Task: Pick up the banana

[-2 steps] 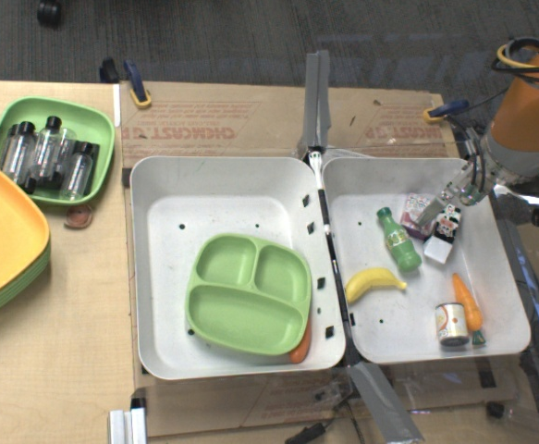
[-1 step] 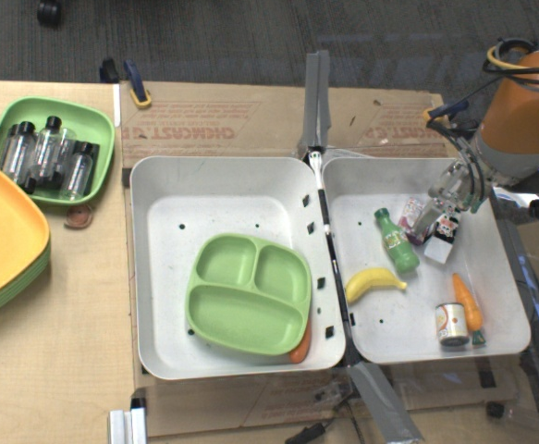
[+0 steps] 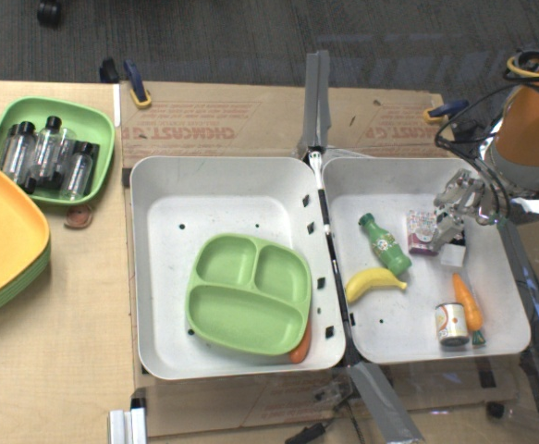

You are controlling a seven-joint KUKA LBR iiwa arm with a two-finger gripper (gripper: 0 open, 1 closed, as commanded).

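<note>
A cardboard-covered worktop [image 3: 251, 118] on grey carpet carried two white bins side by side. In the right bin [image 3: 519, 336], the banana [image 3: 373, 284] lay near the left wall, at about 7 o'clock from the bin's centre, just below a green bottle [image 3: 384, 244]. The claw [image 3: 451, 220] hovered at 2 o'clock from the fruit, above a small packet [image 3: 421, 231]; its grip could not be made out. The left bin [image 3: 158, 202] held a green divided plate [image 3: 251, 294].
</note>
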